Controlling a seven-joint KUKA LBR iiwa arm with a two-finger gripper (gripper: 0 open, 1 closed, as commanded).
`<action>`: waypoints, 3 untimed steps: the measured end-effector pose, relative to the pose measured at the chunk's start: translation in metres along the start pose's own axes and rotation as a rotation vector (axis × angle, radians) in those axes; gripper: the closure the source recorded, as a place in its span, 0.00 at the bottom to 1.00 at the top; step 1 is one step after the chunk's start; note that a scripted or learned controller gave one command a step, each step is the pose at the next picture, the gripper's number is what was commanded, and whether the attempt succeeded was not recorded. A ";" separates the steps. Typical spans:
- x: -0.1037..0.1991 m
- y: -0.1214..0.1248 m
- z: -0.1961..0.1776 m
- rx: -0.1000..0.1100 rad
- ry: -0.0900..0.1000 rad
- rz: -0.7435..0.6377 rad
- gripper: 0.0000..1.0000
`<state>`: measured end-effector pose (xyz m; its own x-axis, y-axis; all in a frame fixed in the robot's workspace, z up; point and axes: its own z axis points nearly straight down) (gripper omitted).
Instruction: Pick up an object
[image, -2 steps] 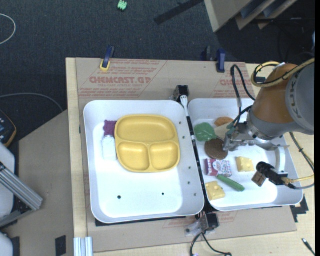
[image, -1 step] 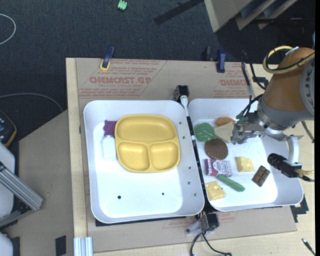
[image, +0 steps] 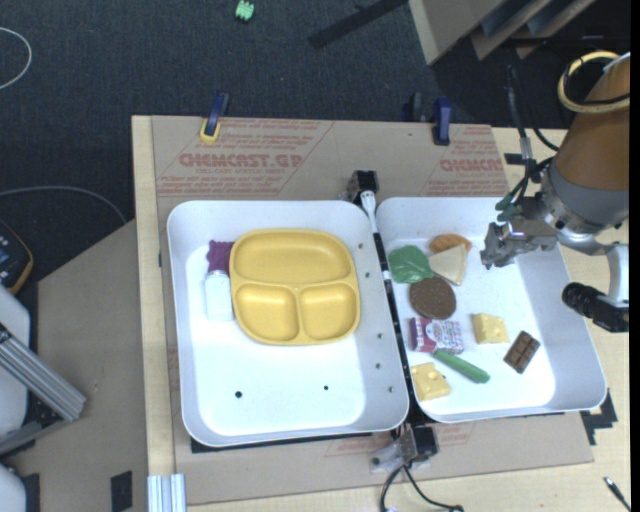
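Cheese (image: 430, 380) sits at the right bin's (image: 560, 390) near edge. Above that bin's far side hangs the tool (image: 497, 247), grip unclear, near the bread wedge (image: 452, 262). Food lies crowded; a descent could nudge neighbours or close on nothing.

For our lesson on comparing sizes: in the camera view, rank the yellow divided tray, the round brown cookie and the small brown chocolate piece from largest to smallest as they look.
1. Yellow divided tray, by far the largest.
2. Round brown cookie.
3. Small brown chocolate piece, clearly the smallest.
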<state>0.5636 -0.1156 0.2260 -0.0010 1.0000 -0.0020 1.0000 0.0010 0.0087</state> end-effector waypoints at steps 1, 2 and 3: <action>0.000 0.001 0.001 0.006 0.001 0.000 1.00; 0.050 0.028 -0.009 0.004 0.003 -0.005 1.00; 0.096 0.055 -0.012 0.004 0.002 -0.004 1.00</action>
<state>0.6188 -0.0193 0.2379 -0.0053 1.0000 0.0000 1.0000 0.0053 0.0051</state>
